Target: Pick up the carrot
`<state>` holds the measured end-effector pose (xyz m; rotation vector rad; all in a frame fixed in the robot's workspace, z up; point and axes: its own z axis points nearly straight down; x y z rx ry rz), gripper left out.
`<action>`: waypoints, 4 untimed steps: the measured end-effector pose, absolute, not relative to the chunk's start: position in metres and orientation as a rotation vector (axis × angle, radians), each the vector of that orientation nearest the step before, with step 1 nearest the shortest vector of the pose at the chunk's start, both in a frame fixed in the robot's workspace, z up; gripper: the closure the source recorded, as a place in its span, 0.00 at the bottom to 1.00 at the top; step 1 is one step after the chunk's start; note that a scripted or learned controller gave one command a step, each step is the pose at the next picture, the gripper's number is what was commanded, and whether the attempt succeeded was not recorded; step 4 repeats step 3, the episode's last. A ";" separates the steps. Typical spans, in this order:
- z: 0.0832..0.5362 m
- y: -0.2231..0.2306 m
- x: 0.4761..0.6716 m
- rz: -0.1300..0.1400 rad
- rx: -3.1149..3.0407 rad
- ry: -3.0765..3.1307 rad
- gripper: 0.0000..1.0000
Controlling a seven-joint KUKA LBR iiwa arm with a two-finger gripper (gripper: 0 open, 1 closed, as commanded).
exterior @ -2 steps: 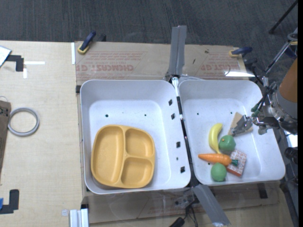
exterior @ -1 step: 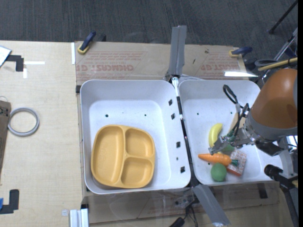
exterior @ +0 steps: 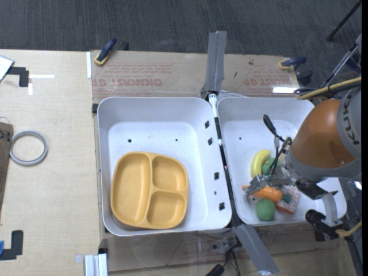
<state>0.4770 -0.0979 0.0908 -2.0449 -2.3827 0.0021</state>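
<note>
Dark grey carpet [exterior: 144, 10] behind a pale wooden bench [exterior: 46, 188] — cardboard sheet [exterior: 155, 76] clamped along its back edge.

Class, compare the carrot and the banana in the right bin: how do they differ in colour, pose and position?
The carrot is orange; the banana is yellow. The carrot lies crosswise, the banana runs more upright in the view. The carrot sits at the claw, the banana farther up. Both lie in the right bin.

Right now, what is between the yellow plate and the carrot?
In the camera view, the two bins' white walls meet between the yellow plate and the carrot. A bare strip of bin floor lies on each side of them.
</note>
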 end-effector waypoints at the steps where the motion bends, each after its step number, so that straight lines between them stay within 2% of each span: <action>1: 0.091 -0.098 0.477 0.002 -2.045 -2.383 0.00; 2: 0.099 -0.099 0.477 0.003 -2.049 -2.379 1.00; 3: 0.191 -0.041 0.494 0.002 -2.079 -2.355 1.00; 4: 0.191 -0.041 0.494 0.002 -2.079 -2.355 1.00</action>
